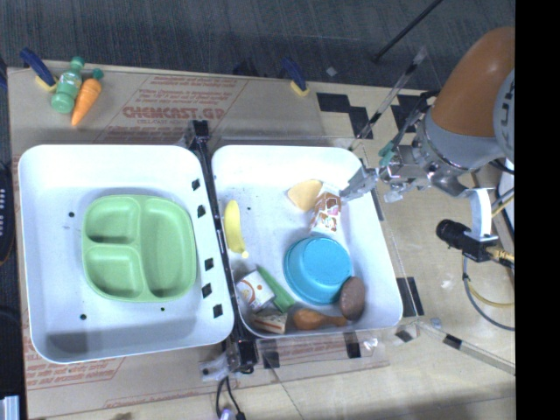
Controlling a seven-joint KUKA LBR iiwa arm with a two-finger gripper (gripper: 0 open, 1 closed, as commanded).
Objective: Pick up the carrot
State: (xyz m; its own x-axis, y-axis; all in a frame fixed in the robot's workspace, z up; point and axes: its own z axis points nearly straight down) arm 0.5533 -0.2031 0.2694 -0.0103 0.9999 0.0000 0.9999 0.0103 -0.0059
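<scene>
An orange carrot (85,100) with a green top lies on the cardboard at the far left corner of the bench, outside both bins, next to a green toy bottle (66,90). Another orange, elongated item (317,319) lies along the near wall of the right bin (262,160); I cannot tell what it is. My gripper (360,185) hangs over the far right rim of the right bin, close to a yellow wedge (304,194) and a small printed carton (327,214). I see nothing held in it.
The right bin also holds a banana (234,227), a blue bowl (318,269), a brown oval item (353,297), a small cup (253,290) and a green piece (278,289). A green divided plate (140,248) sits in the left bin (44,173).
</scene>
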